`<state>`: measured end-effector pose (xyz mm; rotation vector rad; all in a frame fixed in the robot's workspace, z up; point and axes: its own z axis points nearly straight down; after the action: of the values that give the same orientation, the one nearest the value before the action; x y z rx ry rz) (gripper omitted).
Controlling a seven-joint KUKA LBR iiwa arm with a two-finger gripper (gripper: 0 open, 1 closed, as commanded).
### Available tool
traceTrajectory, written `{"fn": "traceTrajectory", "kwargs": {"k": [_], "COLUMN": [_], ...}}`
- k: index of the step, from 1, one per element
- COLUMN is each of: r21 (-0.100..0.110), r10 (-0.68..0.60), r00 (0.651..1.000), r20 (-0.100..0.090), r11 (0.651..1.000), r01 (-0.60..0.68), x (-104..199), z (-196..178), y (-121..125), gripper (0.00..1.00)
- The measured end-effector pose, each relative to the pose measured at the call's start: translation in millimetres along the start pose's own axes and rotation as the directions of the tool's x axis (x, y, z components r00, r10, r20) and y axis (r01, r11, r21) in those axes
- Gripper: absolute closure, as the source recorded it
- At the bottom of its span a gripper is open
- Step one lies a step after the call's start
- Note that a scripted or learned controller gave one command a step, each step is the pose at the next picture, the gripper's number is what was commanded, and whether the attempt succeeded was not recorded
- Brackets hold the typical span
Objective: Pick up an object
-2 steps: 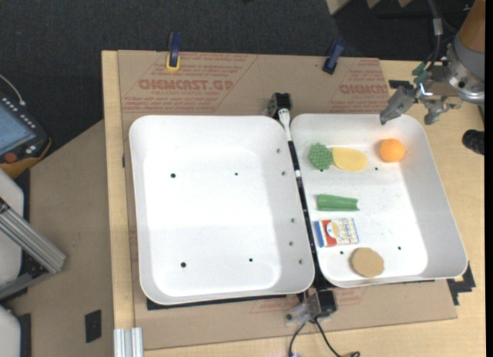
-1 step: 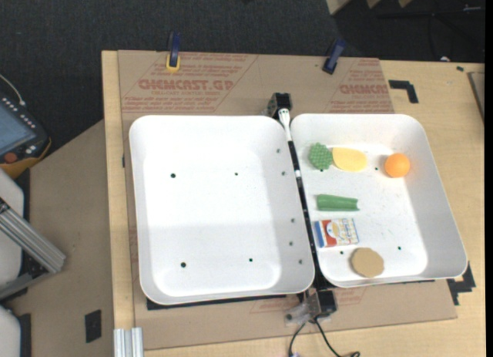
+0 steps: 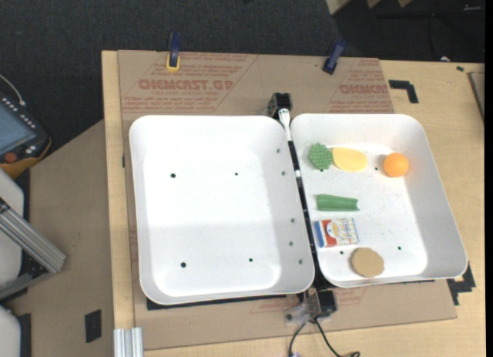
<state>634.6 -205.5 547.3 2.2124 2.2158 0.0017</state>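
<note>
Bins (image 3: 208,136): smooth white plastic, faintly glossy
Bench board (image 3: 254,74): matt brown cardboard with red print
Floor (image 3: 115,1): dark, rough carpet
Orange ball (image 3: 395,164): smooth, matt
Green bumpy piece (image 3: 320,156): knobbly plastic
Tan disc (image 3: 367,262): dull, matt

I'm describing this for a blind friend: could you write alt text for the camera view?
Two shallow white bins sit side by side on a cardboard-covered bench, seen from above. The right bin holds a green lump, a yellow piece, an orange ball, a green strip, a small packet and a tan disc; the left bin is beside it.
</note>
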Motion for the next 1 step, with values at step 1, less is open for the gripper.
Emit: {"fn": "traceTrajectory", "kwargs": {"k": [1], "r21": [0.023], "r10": [-0.002], "r00": [1.000], "r20": [-0.012], "r11": [1.000], "r01": [0.002], "x": [53.6], "z": [131.0], "y": [-30.4], "gripper": [1.00]}}
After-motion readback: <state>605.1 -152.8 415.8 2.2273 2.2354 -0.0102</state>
